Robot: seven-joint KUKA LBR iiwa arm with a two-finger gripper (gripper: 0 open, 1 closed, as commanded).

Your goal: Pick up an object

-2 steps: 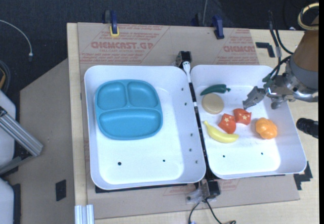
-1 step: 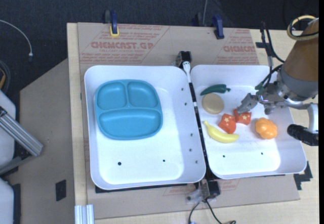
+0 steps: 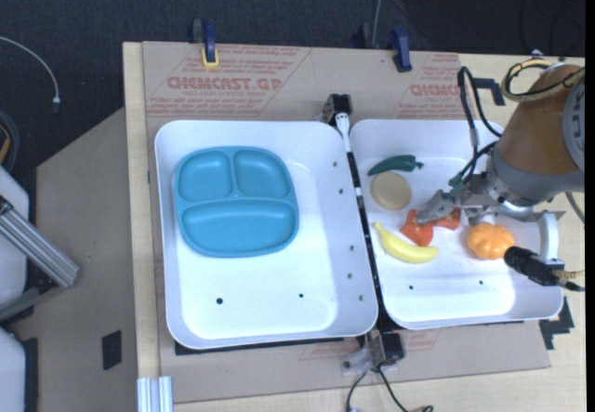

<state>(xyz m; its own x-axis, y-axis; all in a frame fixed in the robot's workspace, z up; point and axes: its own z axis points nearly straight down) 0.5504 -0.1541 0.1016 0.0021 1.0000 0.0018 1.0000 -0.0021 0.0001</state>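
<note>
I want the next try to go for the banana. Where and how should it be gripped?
Probably across the middle of the banana, coming from straight above. It lies flat on the floor of the right bin, curved, with its upper end close to the red piece, so the middle and lower end offer the most room. The tool hovers just above it.

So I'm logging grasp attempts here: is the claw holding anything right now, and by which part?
Cannot be told. The claw is low in the right bin, at the red piece beside the banana, but no grip shows.
</note>
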